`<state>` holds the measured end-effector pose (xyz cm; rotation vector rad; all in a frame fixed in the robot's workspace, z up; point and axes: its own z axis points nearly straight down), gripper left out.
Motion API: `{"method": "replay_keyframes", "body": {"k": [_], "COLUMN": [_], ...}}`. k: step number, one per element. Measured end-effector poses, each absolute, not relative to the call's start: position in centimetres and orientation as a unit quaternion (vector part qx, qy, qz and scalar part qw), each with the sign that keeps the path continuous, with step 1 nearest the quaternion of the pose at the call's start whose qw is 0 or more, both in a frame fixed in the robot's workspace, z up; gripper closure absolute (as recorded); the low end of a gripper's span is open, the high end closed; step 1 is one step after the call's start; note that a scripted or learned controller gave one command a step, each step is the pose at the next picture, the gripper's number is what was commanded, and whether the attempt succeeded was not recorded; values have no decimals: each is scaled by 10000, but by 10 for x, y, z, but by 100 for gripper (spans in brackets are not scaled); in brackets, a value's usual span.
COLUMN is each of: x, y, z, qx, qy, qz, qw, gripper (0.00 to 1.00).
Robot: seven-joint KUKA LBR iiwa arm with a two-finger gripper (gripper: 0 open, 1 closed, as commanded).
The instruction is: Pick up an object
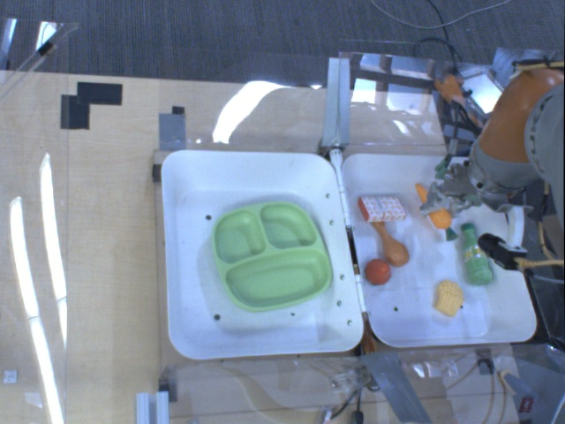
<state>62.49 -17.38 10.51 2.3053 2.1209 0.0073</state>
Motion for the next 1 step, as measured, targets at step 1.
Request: {"method": "replay_keyframes", "body": {"k": [1], "x": [638], "y": [-155], "z": [213], "qx": [7009], "qy": [7132], "qz": [26], "qw": [41], "gripper": [100]}}
